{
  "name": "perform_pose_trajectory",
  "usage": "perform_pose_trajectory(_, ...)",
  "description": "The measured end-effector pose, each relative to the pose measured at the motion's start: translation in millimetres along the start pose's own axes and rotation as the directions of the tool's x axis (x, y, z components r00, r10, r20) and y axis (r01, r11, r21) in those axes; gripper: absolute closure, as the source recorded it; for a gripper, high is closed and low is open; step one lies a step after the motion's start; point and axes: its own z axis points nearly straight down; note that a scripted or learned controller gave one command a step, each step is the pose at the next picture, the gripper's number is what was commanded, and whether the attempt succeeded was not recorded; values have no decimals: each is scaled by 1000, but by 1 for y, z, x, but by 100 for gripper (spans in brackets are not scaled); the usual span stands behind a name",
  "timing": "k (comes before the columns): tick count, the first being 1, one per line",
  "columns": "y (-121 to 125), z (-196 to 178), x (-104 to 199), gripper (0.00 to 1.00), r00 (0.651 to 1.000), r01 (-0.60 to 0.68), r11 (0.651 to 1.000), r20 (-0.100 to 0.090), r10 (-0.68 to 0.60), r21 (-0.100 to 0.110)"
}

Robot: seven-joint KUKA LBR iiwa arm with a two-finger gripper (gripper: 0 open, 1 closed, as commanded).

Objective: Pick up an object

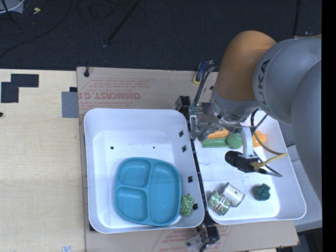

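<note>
Two white bins, one blue divided plate, one grape bunch, one small can, one dark-green lump.

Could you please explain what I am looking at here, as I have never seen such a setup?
This is one picture from a camera fixed above a bench, looking down at a slant. The grey and orange shape at the right is a robot arm; its gripper hangs over the upper left corner of the right bin. I cannot tell whether it holds anything. The left bin holds a blue divided plate and, beside it, a small bunch of green grapes. The right bin holds a small can on its side, a dark green object, and an orange and green item partly hidden under the arm.
</note>
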Motion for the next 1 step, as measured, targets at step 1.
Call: perform_pose_trajectory(1,16,5,53,100,1000,1,1000,0,-1,0)
